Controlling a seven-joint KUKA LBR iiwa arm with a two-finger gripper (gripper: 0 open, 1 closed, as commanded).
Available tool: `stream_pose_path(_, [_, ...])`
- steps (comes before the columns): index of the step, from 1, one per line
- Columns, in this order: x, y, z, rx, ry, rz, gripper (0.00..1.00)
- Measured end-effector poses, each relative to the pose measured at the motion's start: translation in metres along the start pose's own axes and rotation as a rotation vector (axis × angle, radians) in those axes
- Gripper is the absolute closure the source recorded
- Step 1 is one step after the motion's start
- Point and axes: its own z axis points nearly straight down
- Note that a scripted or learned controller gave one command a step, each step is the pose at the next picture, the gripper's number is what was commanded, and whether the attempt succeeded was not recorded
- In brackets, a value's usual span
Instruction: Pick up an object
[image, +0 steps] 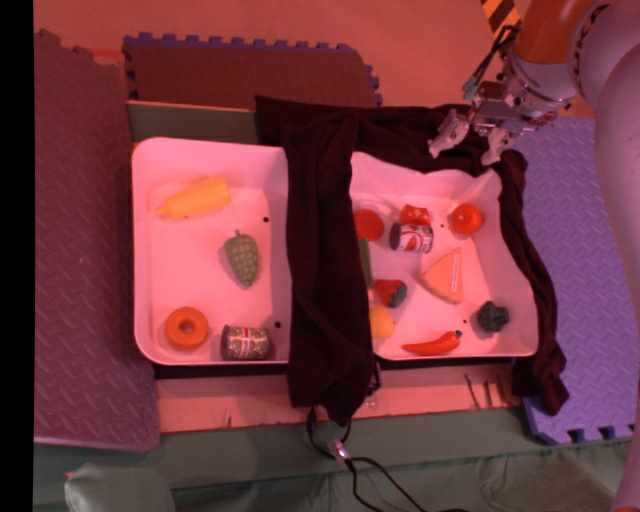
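Fingers of the two-finger gripper stand spread apart with nothing between them, hanging over the far edge of the right-hand white bin, above the dark cloth that is draped across that rim and down between the two bins. No one object is named by the task; the nearest candidates lie in the right-hand bin, toward its near edge from the fingertips. Closest, by my reading, are the round red tomato-like ball and the small red-and-white can, both in the far half of that bin, with a small red block touching the can on its far side.

The can lies on its side, its long axis running roughly across the bin from left to right, so a grasp would probably want the fingers set across that axis. The ball offers no preferred direction.

Farther toward the near edge sit an orange wedge, a dark green lumpy piece near the right corner, and a long red chilli pepper lying along the near rim. A red round piece rests by the cloth-covered left wall.

The left-hand white bin, holding a yellow pepper-shaped toy, a green strawberry-shaped piece, an orange ring and a green-labelled can, lies well apart from the gripper. The bunched cloth at the far rim looks like the main thing to snag on.
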Motion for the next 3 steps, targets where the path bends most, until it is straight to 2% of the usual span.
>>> stream_pose_path(1, [0.000, 0.000, 0.000, 0.000, 0.000, 0.000, 0.00])
stream_pose_path(3, [0.000, -0.016, 0.102, 0.006, -0.001, 0.000, 0.00])
